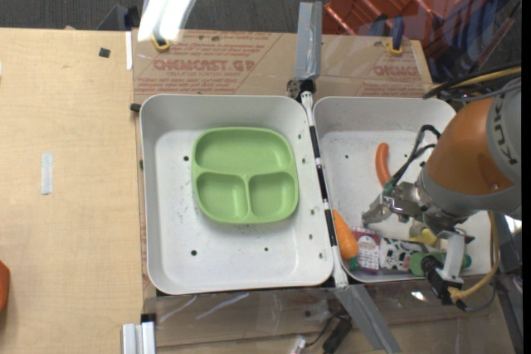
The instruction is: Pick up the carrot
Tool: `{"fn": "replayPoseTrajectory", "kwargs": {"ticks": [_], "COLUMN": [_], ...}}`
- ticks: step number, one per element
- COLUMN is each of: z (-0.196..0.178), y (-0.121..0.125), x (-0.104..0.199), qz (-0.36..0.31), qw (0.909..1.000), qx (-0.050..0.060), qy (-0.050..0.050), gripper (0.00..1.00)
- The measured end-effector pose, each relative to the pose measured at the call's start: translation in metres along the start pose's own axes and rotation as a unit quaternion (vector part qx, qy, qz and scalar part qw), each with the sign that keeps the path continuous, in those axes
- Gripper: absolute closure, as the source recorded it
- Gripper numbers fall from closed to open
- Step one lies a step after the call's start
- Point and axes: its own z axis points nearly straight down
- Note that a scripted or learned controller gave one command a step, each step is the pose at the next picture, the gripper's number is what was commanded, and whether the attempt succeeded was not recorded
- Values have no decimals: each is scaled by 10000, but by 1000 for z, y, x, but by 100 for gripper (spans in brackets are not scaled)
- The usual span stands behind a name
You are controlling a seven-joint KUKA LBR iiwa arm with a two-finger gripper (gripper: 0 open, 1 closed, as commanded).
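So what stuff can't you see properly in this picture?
- Tool: in the camera view the arm covers most of it, so open or shut is unclear.
- Carrot: its lower end is tucked among the other toys.
- Small box: its print is too small to read.
- Right bin: the arm hides its right side.

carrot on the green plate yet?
No, the carrot lies in the right bin against its left wall, while the green plate sits in the left bin.
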Motion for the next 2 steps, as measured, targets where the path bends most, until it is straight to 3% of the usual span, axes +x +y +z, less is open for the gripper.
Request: {"fn": "replayPoseTrajectory", "kwargs": {"ticks": [1,2], "z": [-2,-1], "y": [56,130], "x": [-77,0], "qz": [-449,86], "qw": [9990,10000], "qx": [-15,-13], "qy": [79,-6], "gripper": [0,0]}}
